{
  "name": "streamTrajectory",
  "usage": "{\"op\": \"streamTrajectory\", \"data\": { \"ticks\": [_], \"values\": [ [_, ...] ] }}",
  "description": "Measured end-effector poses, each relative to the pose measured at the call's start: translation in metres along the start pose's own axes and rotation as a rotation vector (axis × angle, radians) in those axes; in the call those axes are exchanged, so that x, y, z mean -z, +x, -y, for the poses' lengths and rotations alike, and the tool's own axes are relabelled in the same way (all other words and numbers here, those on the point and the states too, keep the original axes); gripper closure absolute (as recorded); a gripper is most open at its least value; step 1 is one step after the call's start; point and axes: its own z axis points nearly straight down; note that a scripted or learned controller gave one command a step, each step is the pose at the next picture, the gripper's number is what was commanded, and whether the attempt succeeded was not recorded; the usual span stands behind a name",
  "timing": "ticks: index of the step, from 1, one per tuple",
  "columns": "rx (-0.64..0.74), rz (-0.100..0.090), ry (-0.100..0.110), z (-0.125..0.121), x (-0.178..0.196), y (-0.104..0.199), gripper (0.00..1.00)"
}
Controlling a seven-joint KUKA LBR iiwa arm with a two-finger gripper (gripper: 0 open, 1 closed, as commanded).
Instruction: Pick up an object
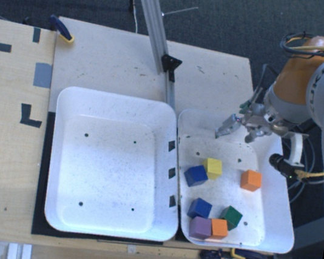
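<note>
The right bin holds several small blocks: a yellow cube, a blue cube, an orange cube, a second blue cube, a green cube, a purple cube and a small orange cube. My gripper hangs over the bin's far edge, above and behind the blocks. Its fingers stand apart with nothing between them. The yellow cube lies a short way in front of it.
The left bin stands beside the right one. A grey metal pole slants down to a black clamp behind the bins. A blue and yellow tool lies at the bench's far left.
</note>
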Motion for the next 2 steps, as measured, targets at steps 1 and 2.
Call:
{"op": "streamTrajectory", "data": {
  "ticks": [1,2],
  "values": [
    [0.0,0.0,-0.004,-0.004,-0.058,-0.005,0.0],
    [0.0,0.0,-0.002,-0.003,-0.076,-0.005,0.0]
  ]
}}
